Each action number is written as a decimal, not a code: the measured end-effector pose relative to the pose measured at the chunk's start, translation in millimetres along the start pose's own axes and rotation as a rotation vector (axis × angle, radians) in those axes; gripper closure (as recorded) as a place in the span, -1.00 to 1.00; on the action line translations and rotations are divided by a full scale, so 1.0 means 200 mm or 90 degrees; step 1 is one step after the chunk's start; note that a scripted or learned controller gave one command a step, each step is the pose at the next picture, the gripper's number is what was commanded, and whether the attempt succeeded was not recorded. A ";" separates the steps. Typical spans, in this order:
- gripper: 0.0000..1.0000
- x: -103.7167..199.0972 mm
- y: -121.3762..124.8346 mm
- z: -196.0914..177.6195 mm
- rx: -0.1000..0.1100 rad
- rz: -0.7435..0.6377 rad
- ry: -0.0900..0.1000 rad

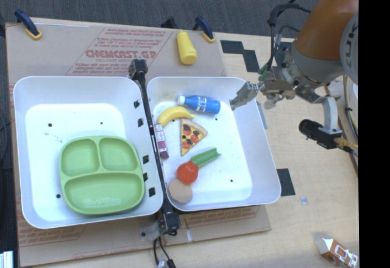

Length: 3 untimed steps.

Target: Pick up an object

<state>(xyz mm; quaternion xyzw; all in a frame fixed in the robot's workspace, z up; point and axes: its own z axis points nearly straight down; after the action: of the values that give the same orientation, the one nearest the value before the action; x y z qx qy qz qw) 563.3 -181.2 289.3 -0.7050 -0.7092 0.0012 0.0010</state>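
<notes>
A green divided plate (100, 174) lies in the left white bin (30, 102). Behind the bins, a yellow bottle (186, 47) rests on printed cardboard (116, 53), which blue clamps (28, 23) pin to the table (298, 200). A small carton (336, 252) lies at the table's near right corner.

Bench (292, 157): two white bins (24, 157) set side by side on cardboard sheet (122, 53); yellow bottle (186, 47) laid near far edge.
</notes>
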 end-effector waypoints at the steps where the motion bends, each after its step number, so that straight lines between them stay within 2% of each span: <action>1: -1.00 -0.08 -0.38 0.45 0.001 0.000 0.000; 2: -1.00 -0.15 -0.44 0.99 0.001 -0.001 0.001; 3: 1.00 -0.15 -0.43 0.94 0.002 -0.005 0.001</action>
<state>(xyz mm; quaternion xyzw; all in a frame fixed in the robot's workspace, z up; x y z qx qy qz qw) 476.1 -210.8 101.9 -0.7025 -0.7117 0.0016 0.0028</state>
